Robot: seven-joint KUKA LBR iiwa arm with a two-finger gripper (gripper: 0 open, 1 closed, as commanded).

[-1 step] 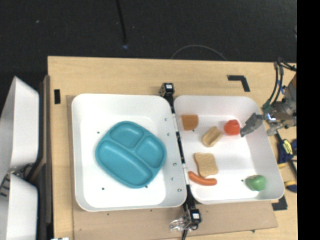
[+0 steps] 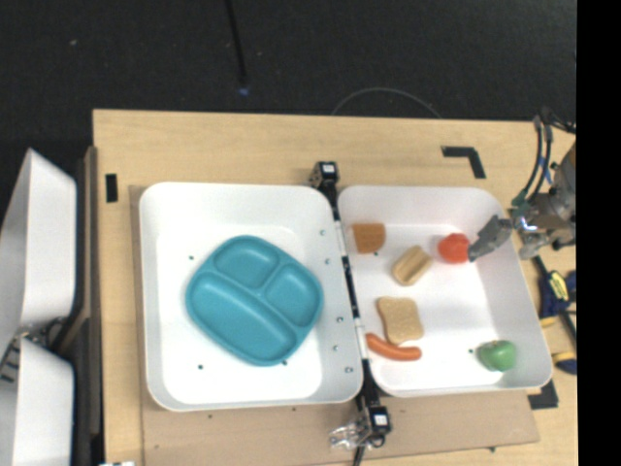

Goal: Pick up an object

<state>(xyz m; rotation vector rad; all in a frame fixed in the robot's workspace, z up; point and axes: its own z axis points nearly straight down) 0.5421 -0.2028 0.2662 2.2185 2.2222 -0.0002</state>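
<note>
Reaching in over the far right rim of the right bin, the gripper sits just beside the red tomato-like ball, on the ball's right side. One dark finger slants down toward the ball and ends close to it; whether it touches the ball I cannot tell, and I cannot tell how wide the fingers stand, since the rest of the tool is lost against the wrist and cables. Nothing is seen between the fingers.

Taking the red ball as the landmark: it lies on the floor of the right bin, near the bin's far right corner. Left of the ball, a short way off, lies a tan bread roll, tilted. Further left and slightly farther back sits a brown square piece, near the divider between the bins. Nearer the camera than the ball, and to its left, lies a slice of toast, with an orange-red sausage touching or just beside its near edge. A green fruit rests well apart from the ball, straight toward the camera, in the bin's near right corner.

Far to the left of the ball, the left bin holds a teal divided plate lying flat near its middle.
</note>
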